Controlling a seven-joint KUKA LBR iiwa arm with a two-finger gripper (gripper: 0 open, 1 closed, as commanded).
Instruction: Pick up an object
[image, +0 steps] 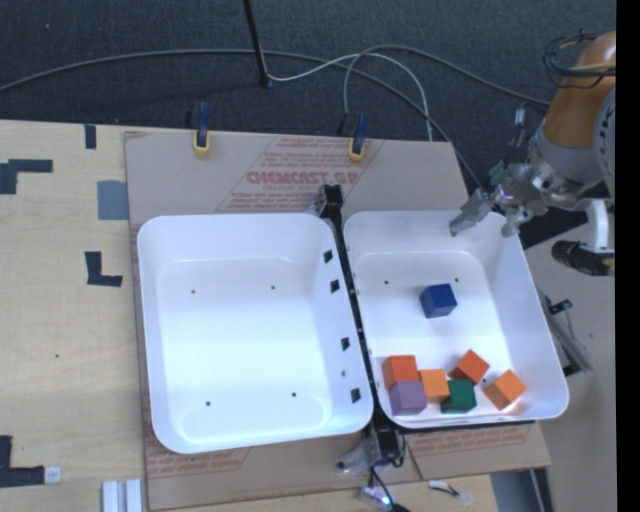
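Gripper (487, 218) of mine hovers over the right bin's (527, 270) far corner, fingers spread, holding nothing; blue cube (438, 300) sits well apart below.

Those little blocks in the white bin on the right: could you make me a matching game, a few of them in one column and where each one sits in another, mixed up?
Column one:
1. blue block
2. purple block
3. green block
4. orange block nearest the bin's right wall

Column two:
A. at the left end of the cluster, along the near wall of the right bin
B. at the right end of the cluster
C. alone, near the middle of the bin floor
D. inside the cluster, between two orange blocks

Pairs: 1-C, 2-A, 3-D, 4-B
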